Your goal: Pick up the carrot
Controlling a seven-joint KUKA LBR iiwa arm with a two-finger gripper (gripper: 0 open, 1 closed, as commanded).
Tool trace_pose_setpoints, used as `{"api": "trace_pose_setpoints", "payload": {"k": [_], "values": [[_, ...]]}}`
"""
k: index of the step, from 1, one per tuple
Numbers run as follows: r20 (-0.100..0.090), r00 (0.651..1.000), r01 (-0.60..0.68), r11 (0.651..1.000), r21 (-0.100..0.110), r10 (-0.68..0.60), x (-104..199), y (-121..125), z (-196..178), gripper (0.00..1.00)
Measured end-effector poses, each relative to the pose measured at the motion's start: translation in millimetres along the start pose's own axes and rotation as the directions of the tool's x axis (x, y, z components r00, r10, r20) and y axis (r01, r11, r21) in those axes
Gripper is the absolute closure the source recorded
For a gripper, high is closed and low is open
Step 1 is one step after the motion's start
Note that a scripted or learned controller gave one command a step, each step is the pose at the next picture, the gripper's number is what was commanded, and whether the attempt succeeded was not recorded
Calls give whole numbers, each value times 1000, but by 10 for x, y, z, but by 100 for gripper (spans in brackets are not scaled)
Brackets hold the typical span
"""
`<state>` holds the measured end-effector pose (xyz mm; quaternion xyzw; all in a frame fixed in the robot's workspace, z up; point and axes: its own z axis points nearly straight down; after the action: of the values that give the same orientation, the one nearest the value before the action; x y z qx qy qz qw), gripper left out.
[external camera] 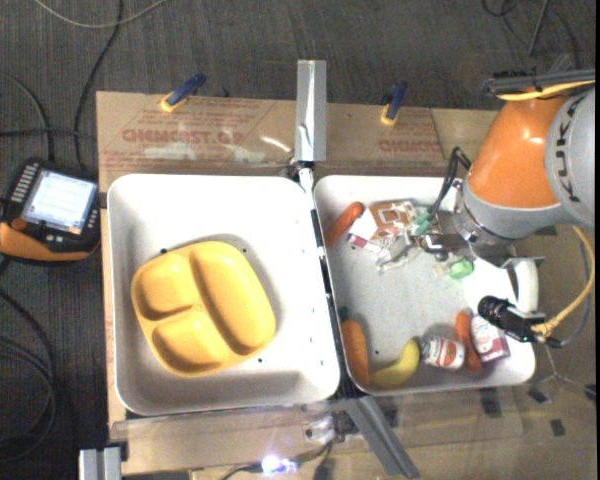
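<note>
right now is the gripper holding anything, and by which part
It cannot be told: the gripper sits over the clutter in the right bin. The carrot lies apart at the bin's near left corner, untouched.

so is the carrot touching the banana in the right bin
Touching. In the camera view the carrot lies along the right bin's left wall, and the banana's lower end meets the carrot's bottom end with no gap showing.

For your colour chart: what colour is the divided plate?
Yellow plate, clearest in the camera view.
</note>
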<state>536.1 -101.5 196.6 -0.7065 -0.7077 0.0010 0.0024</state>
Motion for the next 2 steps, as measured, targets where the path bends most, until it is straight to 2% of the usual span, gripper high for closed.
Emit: {"api": "trace_pose_setpoints", "payload": {"k": [1, 2], "values": [[0, 998, 56, 998, -1, -56, 198, 410, 89, 0], [2, 1000, 10, 1000, 1, -10, 555, -111, 158, 0]]}}
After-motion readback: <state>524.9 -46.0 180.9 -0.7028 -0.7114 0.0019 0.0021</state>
